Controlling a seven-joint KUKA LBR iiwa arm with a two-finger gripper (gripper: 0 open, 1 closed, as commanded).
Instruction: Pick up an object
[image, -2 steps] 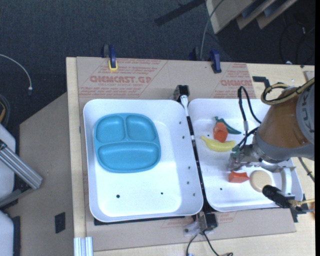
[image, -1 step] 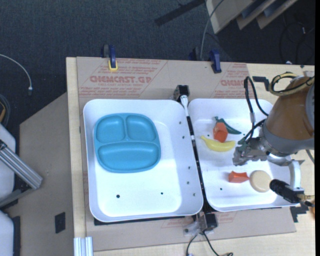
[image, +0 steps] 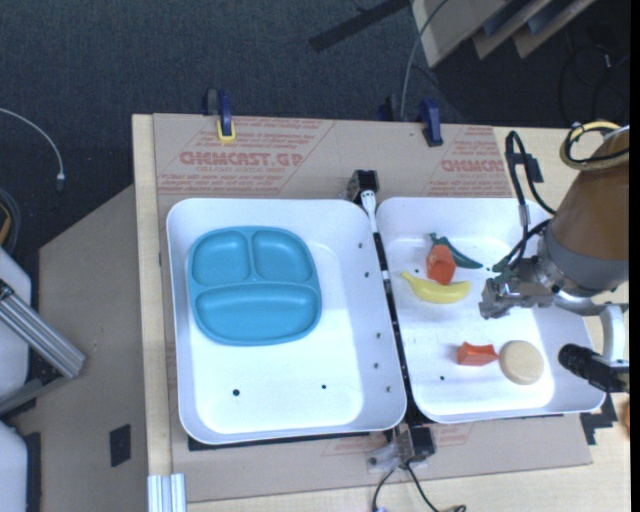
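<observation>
Stock, right bin (image: 430, 400): banana (image: 437, 290) and carrot (image: 441, 263) mid-bin, red piece (image: 477, 352) and biscuit (image: 521, 362) by near edge — none lifted. My claw (image: 497, 298) hovers beside banana; grip state I cannot tell. Picking remains.

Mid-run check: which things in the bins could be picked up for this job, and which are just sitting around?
For the job: banana, carrot, small red piece, round beige piece, all in the right bin; gripper above that bin.

Lying about: blue divided plate in the left bin, blue clamps on the board's far edge.
</observation>
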